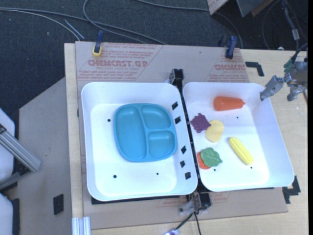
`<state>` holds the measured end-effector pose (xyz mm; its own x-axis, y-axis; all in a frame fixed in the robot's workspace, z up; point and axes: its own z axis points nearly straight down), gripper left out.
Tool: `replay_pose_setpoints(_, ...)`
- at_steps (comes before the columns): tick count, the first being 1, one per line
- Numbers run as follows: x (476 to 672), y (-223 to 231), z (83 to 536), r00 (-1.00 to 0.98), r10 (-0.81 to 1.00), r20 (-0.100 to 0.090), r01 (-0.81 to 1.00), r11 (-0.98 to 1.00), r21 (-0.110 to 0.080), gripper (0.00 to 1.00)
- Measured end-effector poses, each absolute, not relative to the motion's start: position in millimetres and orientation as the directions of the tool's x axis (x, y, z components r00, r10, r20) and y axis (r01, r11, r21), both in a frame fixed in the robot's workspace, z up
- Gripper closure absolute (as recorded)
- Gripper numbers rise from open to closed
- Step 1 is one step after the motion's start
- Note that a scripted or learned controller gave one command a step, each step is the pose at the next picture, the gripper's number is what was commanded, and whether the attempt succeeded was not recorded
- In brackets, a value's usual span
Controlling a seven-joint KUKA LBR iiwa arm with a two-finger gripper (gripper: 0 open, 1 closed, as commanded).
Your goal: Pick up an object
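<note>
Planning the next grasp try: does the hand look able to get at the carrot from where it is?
Probably yes. The hand sits at the right bin's upper right rim, and the carrot lies apart from the other toys with bare bin floor around it, nothing between them.

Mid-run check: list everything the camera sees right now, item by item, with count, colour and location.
Divided plate: 1, blue, left bin.
Carrot: 1, orange, right bin, far end.
Grapes: 1, purple, right bin, beside divider.
Lemon-like piece: 1, yellow, centre.
Corn: 1, yellow, right of centre.
Leafy piece: 1, green on orange-red, near end.
Clamps: 2, blue-yellow, board's far edge.
Gripper: 1, grey, above right bin's far right corner.
</note>
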<state>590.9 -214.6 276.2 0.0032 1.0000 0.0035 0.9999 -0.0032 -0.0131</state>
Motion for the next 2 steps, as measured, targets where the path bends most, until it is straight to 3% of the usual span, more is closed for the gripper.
replay_pose_setpoints(1, 593.1, -214, 284, -0.001, 1.0, 0.0, 1.0, 0.001, 0.0, 0.0)
replay_pose_setpoints(2, 590.6, -216, 222, 0.0, 1.0, 0.002, 1.0, 0.0, -0.006, 0.0)
